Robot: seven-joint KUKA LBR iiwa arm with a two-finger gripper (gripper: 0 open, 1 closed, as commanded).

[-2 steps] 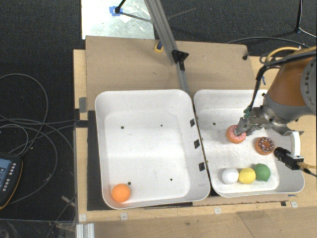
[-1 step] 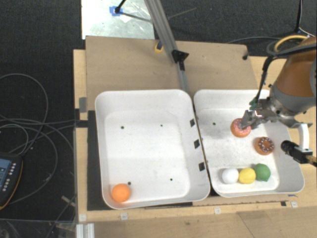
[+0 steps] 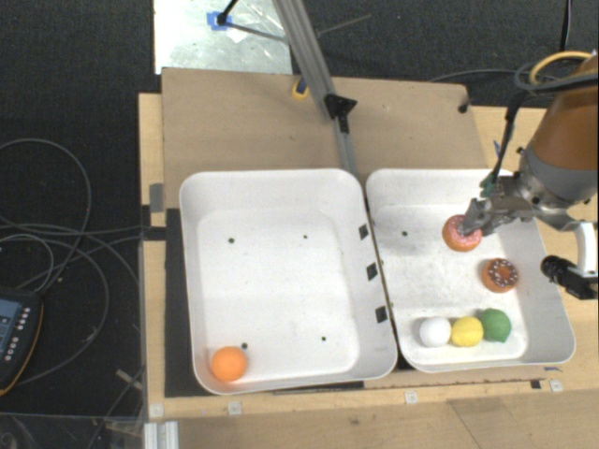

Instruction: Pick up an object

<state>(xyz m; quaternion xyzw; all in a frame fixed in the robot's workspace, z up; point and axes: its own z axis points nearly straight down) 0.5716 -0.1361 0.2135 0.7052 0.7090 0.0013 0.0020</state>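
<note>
A pale wooden bench (image 3: 281, 120) carries two shallow white bins side by side, set on a darker board, and around it lies dark carpet with loose black cables curling on the left, where a small handheld device (image 3: 17, 330) with a lit screen sits at the edge. Behind the bench a bright patch of floor shows a scrap of blue tape (image 3: 217, 21), and a grey pole (image 3: 309, 45) slants down from there to the seam between the bins. No brand, label or writing is legible anywhere. The left bin (image 3: 271, 190) has a bare speckled floor and an orange ball (image 3: 228, 364) in its near-left corner. The right bin (image 3: 412, 204) holds a pink frosted doughnut (image 3: 460, 236) toward its middle, a chocolate sprinkled doughnut (image 3: 501, 275) just nearer and to the right, and along its near wall a white ball (image 3: 434, 331), a yellow ball (image 3: 466, 331) and a green ball (image 3: 494, 325) in a touching row. The arm, grey below an orange band, reaches in from the right, and its gripper (image 3: 479, 215) sits directly over the pink frosted doughnut, overlapping its upper right edge. Whether its fingers are spread or closed, or clasp the doughnut, cannot be told from this angle.
</note>
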